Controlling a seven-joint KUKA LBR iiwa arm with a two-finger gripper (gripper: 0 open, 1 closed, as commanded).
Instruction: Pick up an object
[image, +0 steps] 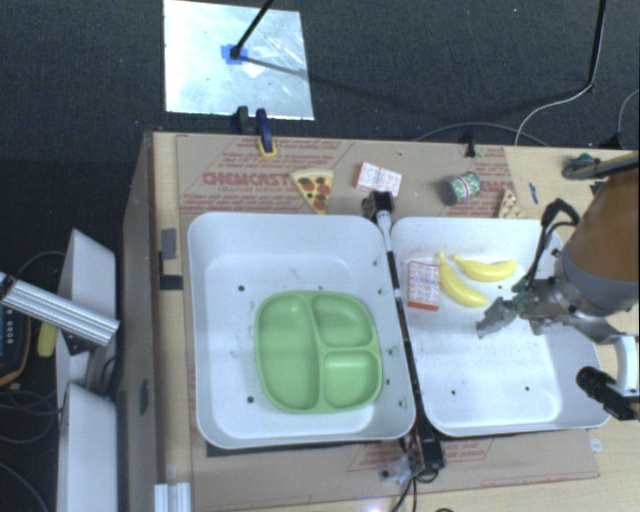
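Risk: the bananas (470, 278) lie in the right bin (500, 400) touching each other and just beside a small carton (422, 284), so a descent slightly off centre may nudge them aside or catch two items at once. The gripper (497, 318) hovers just right of and below the bananas, arm (600, 260) entering from the bin's right side. The fingers (490, 322) appear slightly apart, holding nothing.

I can read "CHEMCAST" in red on the brown protective paper sheet (240, 178) at my bench's far left; other print's too small.
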